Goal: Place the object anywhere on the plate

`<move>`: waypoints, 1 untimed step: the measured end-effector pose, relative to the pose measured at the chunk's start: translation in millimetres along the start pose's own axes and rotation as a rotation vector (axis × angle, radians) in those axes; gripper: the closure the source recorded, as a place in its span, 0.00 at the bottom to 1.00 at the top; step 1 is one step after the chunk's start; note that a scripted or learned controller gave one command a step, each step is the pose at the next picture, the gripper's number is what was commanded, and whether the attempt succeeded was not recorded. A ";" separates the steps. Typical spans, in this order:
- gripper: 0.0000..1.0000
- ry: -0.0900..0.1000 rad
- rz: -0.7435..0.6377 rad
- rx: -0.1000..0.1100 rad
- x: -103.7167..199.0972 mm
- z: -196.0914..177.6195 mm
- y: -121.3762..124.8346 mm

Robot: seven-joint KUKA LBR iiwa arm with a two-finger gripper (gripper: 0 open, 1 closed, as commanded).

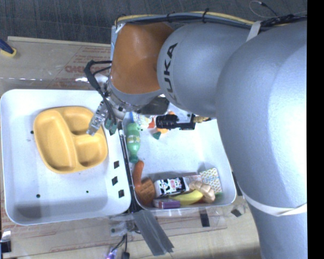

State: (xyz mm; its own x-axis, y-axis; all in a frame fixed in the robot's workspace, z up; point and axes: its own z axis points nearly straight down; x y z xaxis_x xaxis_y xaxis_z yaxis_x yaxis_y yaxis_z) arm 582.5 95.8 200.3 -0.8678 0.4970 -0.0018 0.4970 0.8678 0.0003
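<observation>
- The plate (70,139) – yellow, with divided compartments – lies in the left bin (21,198), toward its upper half, its long axis running roughly from upper left to lower right.
- The gripper (97,122) hangs over the plate's upper right edge, close to the wall between the two bins; its fingers (93,126) point down and to the left, onto the plate's rim.
- Whether the fingers are apart or closed cannot be told – they are small and blurred here – and nothing can be made out between them.
- The arm (216,80), with its orange band (137,58), covers the upper part of the right bin (227,171).
- A green bottle (133,139) lies in the right bin just beside the dividing wall, its long axis running up and down the view, its cap end toward the gripper.
- Below it an orange carrot (139,172) lies along the same wall.
- Along the right bin's lower wall sits a crowd of things: a black-and-white carton (171,186), a banana (188,198) and a purple piece (166,203), touching one another.
</observation>
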 end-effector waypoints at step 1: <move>0.00 0.000 0.000 0.000 0.0 0.0 0.0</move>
State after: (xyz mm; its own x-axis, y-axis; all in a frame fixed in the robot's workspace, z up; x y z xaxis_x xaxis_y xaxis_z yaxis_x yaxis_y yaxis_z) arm 582.5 95.8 200.2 -0.8677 0.4970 -0.0017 0.4970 0.8677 0.0003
